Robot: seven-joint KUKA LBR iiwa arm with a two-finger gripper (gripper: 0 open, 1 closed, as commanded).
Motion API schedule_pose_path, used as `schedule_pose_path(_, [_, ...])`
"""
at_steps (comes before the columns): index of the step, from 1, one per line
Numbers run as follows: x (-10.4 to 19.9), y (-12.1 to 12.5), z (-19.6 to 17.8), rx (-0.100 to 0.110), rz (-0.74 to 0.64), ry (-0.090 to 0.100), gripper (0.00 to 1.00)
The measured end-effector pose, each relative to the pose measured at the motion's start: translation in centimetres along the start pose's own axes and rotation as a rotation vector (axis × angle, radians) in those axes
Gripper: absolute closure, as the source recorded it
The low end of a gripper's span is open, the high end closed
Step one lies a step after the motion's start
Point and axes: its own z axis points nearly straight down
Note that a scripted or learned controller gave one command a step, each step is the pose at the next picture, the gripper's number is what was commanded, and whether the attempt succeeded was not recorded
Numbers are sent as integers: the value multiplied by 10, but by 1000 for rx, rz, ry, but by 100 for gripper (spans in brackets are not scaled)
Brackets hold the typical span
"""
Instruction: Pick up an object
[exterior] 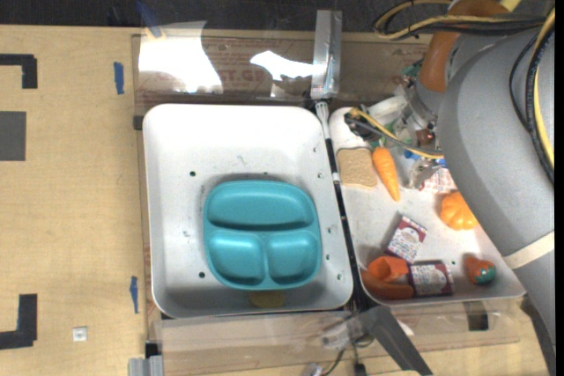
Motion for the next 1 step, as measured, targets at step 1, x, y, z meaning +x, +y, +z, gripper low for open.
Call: schedule_pose_path(1, [-55, 16, 2, 21, -20, 9, 0])
